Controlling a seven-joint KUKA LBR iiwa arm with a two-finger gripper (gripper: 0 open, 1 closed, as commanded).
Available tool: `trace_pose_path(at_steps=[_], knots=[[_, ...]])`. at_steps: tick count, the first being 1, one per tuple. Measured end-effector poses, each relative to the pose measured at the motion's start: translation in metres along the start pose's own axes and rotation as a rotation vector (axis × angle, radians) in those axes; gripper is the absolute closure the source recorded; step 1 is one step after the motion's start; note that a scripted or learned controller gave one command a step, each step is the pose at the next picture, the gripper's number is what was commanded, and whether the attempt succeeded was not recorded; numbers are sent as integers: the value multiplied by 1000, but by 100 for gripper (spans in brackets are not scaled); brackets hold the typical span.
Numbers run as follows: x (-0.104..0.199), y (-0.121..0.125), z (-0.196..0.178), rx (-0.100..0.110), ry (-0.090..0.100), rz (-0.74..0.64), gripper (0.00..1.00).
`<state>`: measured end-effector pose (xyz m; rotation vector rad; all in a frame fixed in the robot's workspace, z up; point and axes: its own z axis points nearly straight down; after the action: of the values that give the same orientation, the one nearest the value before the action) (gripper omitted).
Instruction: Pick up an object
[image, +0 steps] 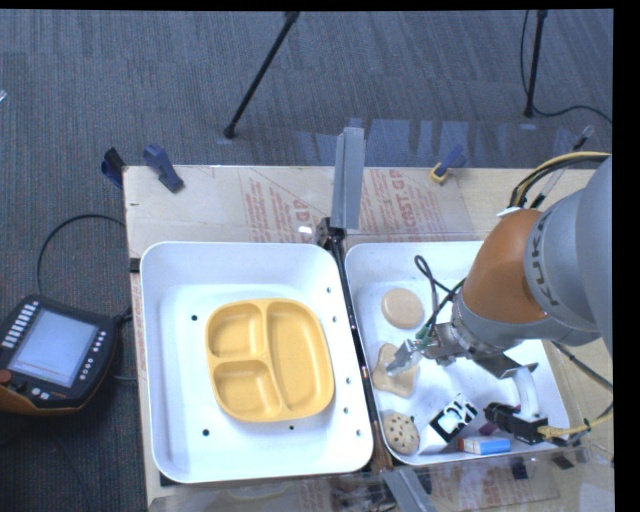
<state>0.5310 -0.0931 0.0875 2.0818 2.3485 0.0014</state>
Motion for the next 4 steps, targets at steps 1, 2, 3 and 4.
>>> trace_pose_path(at_steps=[1, 2, 3, 4], knots=[[12, -53, 1, 3, 4, 52, 0], [12, -52, -5, 10, 11, 53, 100], [12, -53, -4, 11, 11, 54, 0], [-42, 65, 0, -3, 0, 39, 0]])
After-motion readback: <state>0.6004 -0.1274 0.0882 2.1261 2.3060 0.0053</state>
